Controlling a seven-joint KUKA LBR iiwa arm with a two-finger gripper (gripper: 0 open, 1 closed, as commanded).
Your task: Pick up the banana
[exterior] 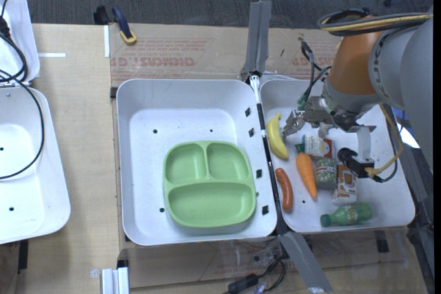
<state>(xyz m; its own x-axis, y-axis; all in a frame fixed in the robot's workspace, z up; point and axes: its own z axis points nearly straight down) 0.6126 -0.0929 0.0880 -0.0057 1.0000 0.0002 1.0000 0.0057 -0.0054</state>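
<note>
The banana (276, 137) lies in the right bin (396, 213), close against its left wall, long axis running roughly up and down the view, with the curve bulging toward the wall. Nothing grips it; it rests free on the bin floor. Just to its right hover the jaws (295, 123), near the fruit's upper half but apart from it, and whether they are spread or closed I cannot tell (the tips are small and dark against the clutter). So the step in hand looks like the approach, with the grasp not yet made.

The next move probably calls for shifting a little left over the banana's middle, turning to straddle its narrow width, then descending. The bin wall leaves little room for the outer finger.

Nearby lie a carrot (307, 175), a red sausage (284, 189), a small packet (318, 146) and a green bottle (346, 215). The left bin (138, 148) holds a green divided plate (209, 184). The arm (386, 58) reaches in from the right, its orange band (351, 65) above the wrist, bent down into the bin's upper left part.
</note>
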